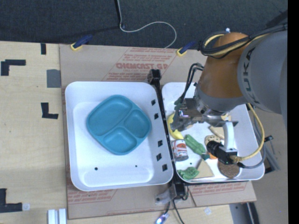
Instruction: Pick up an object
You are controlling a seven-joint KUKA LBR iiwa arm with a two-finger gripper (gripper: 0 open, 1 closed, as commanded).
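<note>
Lower right of frame, right bin: a green toy, a small can, a green piece and a brown disc are seen near the front wall. Just behind them, a yellow banana is found beside the divider. Gripper is lowered over the banana; whether it is spread or pressed together cannot be told. Left bin: a blue divided plate is held at centre.
</note>
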